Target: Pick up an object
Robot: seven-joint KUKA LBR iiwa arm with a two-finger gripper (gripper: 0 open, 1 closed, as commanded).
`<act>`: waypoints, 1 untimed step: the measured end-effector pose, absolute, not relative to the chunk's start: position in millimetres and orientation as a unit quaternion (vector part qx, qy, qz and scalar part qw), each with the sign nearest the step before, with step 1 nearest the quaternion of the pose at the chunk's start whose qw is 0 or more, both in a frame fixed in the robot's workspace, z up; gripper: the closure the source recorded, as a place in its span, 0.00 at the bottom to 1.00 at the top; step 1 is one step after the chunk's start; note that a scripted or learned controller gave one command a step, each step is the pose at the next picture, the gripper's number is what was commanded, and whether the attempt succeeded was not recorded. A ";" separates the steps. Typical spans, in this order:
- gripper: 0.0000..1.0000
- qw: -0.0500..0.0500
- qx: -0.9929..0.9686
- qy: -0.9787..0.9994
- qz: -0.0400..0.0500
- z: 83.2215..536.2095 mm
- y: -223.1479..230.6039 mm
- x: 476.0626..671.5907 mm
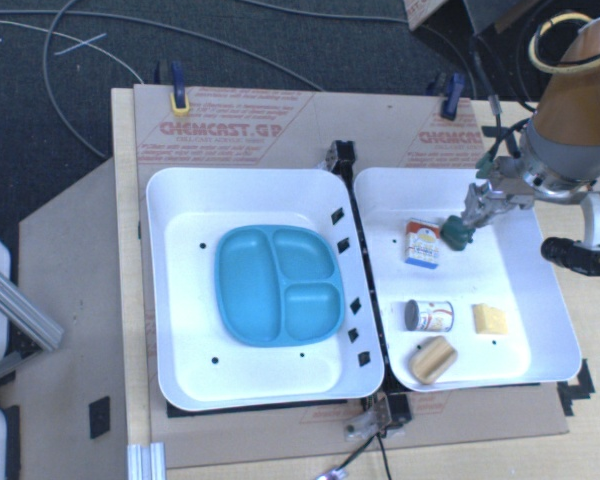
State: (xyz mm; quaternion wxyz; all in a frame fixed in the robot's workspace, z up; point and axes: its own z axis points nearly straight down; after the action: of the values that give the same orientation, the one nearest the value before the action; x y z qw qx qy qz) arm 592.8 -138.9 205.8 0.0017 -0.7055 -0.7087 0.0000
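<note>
In the right bin (540, 298), my gripper (472, 216) hangs over the upper middle, reaching in from the right. A small dark green object (454, 235) sits right at its tip, touching or nearly touching it. Just left of that lies a small red, white and blue box (422, 244). Lower in the same bin are a small can on its side (430, 316), a yellow block (491, 319) and a tan cylinder-like piece (432, 359).
The left bin (180, 218) holds a blue divided plate (280, 285). A black divider with clips (352, 258) runs between the bins. Blue clamps (179, 90) hold the board at the back. Cables lie on the floor behind.
</note>
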 end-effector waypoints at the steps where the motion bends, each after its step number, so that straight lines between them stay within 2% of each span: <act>1: 1.00 0.002 -0.706 -0.709 0.000 212.4 -92.0 572.7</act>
State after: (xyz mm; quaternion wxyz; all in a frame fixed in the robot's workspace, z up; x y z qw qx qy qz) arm 572.7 -92.0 212.4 0.0020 -0.7055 -0.7087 0.0000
